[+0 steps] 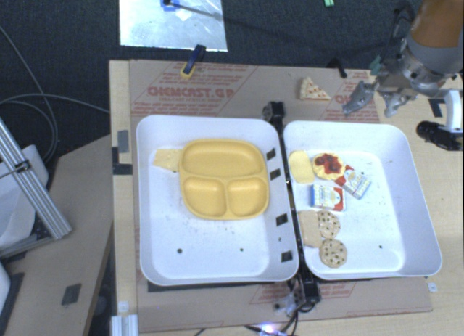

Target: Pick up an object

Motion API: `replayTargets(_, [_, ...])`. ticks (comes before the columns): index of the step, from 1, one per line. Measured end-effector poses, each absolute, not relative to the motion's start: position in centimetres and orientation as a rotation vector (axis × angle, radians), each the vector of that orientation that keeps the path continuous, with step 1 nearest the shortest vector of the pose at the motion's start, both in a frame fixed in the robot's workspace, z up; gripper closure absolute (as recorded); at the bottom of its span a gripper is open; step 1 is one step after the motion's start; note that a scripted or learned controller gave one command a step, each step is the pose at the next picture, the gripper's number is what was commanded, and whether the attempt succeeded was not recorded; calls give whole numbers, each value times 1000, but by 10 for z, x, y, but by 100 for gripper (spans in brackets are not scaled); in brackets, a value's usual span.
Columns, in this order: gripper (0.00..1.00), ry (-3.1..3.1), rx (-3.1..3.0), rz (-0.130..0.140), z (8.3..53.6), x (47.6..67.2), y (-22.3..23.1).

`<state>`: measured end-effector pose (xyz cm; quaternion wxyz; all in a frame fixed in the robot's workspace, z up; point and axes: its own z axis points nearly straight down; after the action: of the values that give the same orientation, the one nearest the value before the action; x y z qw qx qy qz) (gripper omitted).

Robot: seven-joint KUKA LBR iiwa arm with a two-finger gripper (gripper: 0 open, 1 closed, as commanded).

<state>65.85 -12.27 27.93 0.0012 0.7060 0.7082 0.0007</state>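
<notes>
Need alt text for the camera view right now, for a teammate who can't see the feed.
The gripper hovers beyond the right bin, above the bench. That bin holds cookies, small packets and other toy food along its left side. The left bin holds a yellow divided tray.

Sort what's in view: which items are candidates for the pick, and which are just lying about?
Pick candidates, right bin:
- cookies
- packets
- yellow piece
- pincer, above the bin's far edge

Lying about:
- yellow divided tray, left bin
- pizza-slice toy on the bench
</notes>
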Motion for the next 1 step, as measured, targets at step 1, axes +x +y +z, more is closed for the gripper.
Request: replayTargets(1, [0, 2227, 2229, -9, 153, 600, -132])
